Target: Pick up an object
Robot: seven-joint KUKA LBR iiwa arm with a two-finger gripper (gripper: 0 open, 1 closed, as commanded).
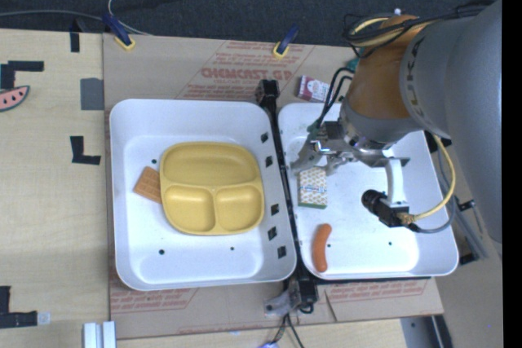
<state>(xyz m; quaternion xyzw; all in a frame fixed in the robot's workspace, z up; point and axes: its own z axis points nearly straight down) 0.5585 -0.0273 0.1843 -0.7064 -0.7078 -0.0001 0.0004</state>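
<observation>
bins point(130, 175): white, black dots at corners, black divider strip between
plate point(214, 186): mustard yellow, plain
cracker point(148, 185): tan-orange, under the plate's left edge
packet point(313, 187): pale, green-and-white check print
sausage point(321, 246): orange-red
arm point(432, 85): grey, orange band above wrist
hose point(436, 204): yellow
cardboard point(236, 73): brown, red lettering
clips point(285, 45): yellow and blue
bench point(49, 216): light wood, black tape marks

The yellow tray point(214, 186) covers most of a brown cracker-like piece point(148, 185). The arm point(424, 85) hides the right bin's point(383, 257) upper part and runs off the right edge. The printing on the small packet point(313, 187) is too small to read.
</observation>
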